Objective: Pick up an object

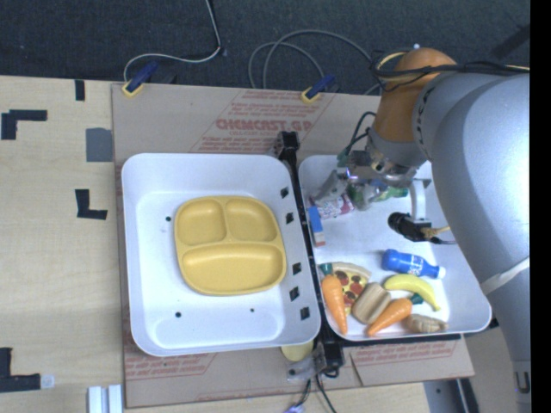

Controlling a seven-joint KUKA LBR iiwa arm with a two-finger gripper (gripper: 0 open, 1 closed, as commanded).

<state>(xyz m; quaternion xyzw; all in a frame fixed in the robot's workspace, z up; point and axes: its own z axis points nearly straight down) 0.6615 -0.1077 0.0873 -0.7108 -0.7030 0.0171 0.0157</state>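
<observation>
Fingers sit low in the right bin, aperture unclear.

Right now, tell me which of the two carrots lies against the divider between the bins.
The left carrot, lying lengthwise beside the divider. The other carrot lies slantwise among the toy food, below the banana.

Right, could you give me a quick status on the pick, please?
Claw low at the right bin's far end. Toy food clustered at near end: carrots, banana. Yellow divided plate in left bin.
</observation>
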